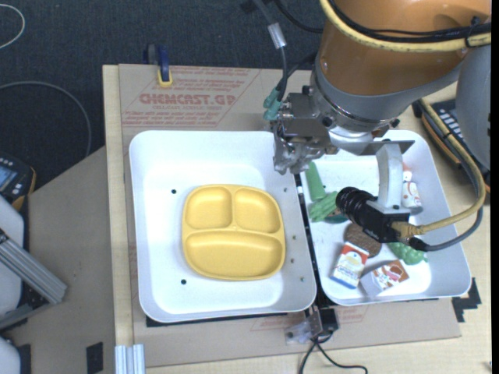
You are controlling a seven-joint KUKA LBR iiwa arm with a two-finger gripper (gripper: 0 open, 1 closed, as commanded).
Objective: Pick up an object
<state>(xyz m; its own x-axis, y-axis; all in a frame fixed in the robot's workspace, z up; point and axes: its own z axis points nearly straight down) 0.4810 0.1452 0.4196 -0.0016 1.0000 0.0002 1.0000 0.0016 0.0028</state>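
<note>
The pick looks not yet done: the gripper (290, 156) hangs just right of the yellow three-compartment plastic plate (233, 231), and I cannot tell whether it is open or closed. A green plastic toy (315, 184) lies slightly further right of the plate, apparently ungrasped.

Robotics lab: arm (398, 29) over bench (195, 92) bearing white bins (144, 209).

We see the arm (405, 45) cut off by the top edge, and it covers the far rim of the right bin (446, 244). The green toy (316, 187) runs up under the gripper (290, 160), so its upper end is hidden from us. The print on the cartons (351, 265) is too small for us to read. A dark device (12, 179) is cut by the left edge.
</note>
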